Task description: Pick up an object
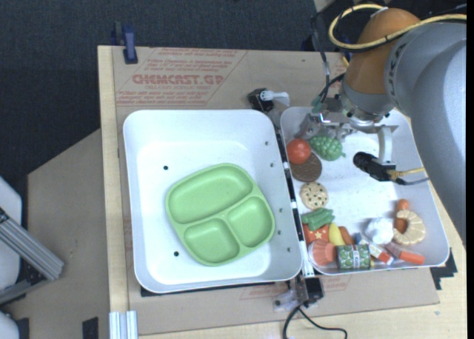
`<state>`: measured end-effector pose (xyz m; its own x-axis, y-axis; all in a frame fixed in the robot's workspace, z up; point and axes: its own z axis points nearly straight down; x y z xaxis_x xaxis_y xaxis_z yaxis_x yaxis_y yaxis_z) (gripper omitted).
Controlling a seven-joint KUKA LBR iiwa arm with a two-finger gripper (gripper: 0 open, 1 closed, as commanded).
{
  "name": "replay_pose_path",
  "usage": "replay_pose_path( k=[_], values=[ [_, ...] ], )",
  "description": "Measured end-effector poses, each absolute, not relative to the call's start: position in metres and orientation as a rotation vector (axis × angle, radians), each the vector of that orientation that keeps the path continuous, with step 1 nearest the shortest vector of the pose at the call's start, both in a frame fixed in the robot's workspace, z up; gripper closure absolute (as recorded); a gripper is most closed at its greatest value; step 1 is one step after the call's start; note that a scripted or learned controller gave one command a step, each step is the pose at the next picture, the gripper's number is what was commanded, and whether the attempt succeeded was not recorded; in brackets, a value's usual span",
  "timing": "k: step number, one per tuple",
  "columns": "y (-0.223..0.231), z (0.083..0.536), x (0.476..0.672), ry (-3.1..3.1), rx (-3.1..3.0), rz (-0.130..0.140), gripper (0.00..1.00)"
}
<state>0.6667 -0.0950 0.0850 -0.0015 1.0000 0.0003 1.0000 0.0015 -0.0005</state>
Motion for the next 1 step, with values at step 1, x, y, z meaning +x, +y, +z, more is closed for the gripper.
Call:
replay_pose_path(
  k=[1],
  values=[
    [-0.0987, 0.0840, 0.5748, -2.212, -2.220, 0.008, 0.00]
  ],
)
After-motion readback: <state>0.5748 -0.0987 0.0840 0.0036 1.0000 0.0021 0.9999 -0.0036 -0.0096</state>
